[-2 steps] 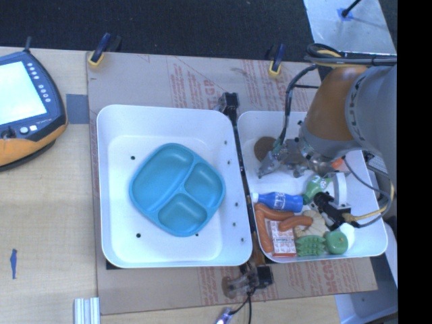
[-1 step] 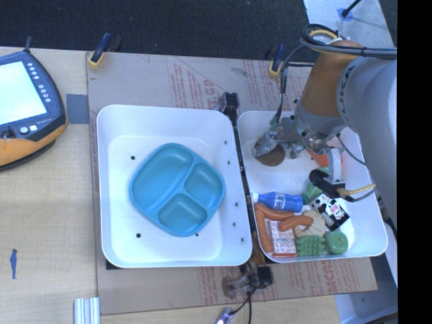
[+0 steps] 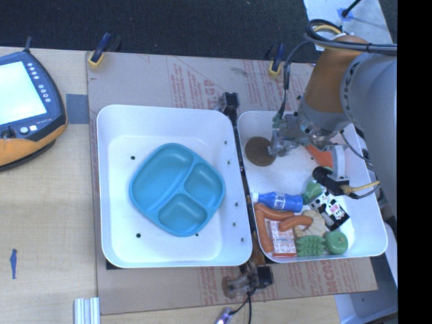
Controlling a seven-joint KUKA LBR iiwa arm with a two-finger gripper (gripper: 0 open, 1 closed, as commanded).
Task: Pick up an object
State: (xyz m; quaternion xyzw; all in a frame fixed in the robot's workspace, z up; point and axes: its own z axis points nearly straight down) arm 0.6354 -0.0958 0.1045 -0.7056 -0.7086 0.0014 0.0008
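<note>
Right bin [image 3: 368, 245]: your end effector [image 3: 278, 147] sits low beside the brown disc [image 3: 257, 151]; finger state cannot be told. Bottle [image 3: 280, 200], sausage [image 3: 283, 216], other items lie unlifted. Nothing visibly held; your pick remains.

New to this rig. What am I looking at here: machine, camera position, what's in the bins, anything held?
One fixed camera looks down at a slant on a bench with two shallow white bins. The grey arm with an orange band reaches in from the right; its two-finger tool hangs low over the far end of the right bin, beside a brown disc. I cannot tell whether it grips anything. The left bin holds a blue divided plate. The near end of the right bin has a cluster of toys: a blue bottle, a hot dog, green pieces, a black-and-white item. A handheld control pendant lies at far left.
</note>
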